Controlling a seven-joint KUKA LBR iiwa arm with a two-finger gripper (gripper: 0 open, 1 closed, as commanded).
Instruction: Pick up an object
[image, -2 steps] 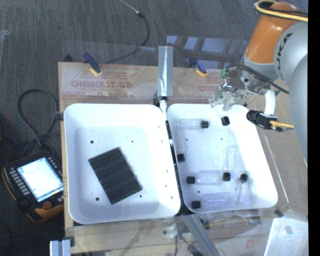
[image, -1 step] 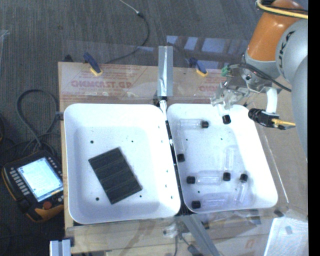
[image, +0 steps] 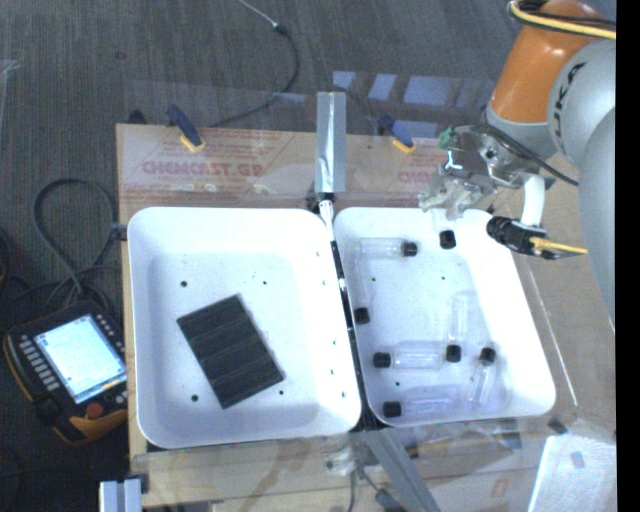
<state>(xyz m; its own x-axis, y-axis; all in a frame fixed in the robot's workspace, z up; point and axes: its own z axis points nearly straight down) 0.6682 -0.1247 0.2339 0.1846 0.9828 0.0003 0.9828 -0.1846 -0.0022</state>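
Observation:
My gripper (image: 452, 196) hangs over the far rim of the right bin (image: 535, 340), below the arm's orange band. Whether anything is in it cannot be made out. Inside that bin lie several clear plastic bottles with black caps. One bottle (image: 383, 247) lies near the far left corner, with a black cap (image: 447, 239) just below the gripper. Another bottle (image: 416, 354) lies across the middle. A third bottle (image: 426, 407) rests along the near wall. In the left bin (image: 150, 300) a flat black ridged pad (image: 230, 350) lies at a slant.
A metal post (image: 330, 140) stands at the back between the bins. Clamps (image: 185, 125) hold the wooden board at the back. A teach pendant (image: 70, 365) sits on the floor at left with its cable.

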